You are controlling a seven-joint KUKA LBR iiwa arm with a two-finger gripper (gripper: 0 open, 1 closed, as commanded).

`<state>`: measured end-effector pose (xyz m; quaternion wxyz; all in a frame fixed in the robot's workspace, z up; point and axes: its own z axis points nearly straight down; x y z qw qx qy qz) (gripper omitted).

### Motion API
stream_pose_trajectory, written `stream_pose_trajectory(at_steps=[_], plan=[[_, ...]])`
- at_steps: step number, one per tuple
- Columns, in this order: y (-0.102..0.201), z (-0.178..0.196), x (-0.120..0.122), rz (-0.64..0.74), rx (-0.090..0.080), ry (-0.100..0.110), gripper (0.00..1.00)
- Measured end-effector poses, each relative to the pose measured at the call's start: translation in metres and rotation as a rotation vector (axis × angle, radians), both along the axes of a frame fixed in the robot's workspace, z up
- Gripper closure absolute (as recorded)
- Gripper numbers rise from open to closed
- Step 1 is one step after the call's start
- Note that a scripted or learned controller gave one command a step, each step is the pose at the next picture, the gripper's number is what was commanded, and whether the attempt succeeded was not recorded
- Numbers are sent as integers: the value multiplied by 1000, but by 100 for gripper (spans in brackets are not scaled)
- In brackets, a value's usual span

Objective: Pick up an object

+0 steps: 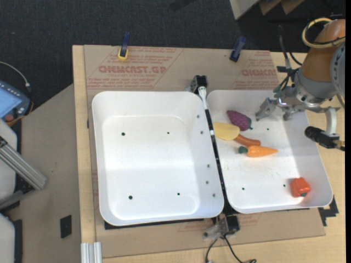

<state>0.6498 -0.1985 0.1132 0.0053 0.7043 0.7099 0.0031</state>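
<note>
The right bin [312, 163] holds several toy foods. A purple piece [238, 118] lies near its far left, with a yellow piece [226, 130] just in front of it. Two orange carrots [258, 148] lie side by side near the middle, and a small red-orange piece [299, 187] sits near the front right corner. My gripper [276, 107] hangs over the far right part of this bin, right of the purple piece. Its fingers are spread open with nothing between them.
The left bin [109, 163] sits beside the right one on a cardboard sheet [164, 64]. Blue clamps [125, 45] hold the sheet's far edge. A black clip [198, 83] sits where the bins meet at the back.
</note>
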Motion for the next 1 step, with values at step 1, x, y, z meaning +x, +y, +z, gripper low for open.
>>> stream_pose_trajectory(at_steps=[1], plan=[[60,-29,18,-4,3,11,0]])
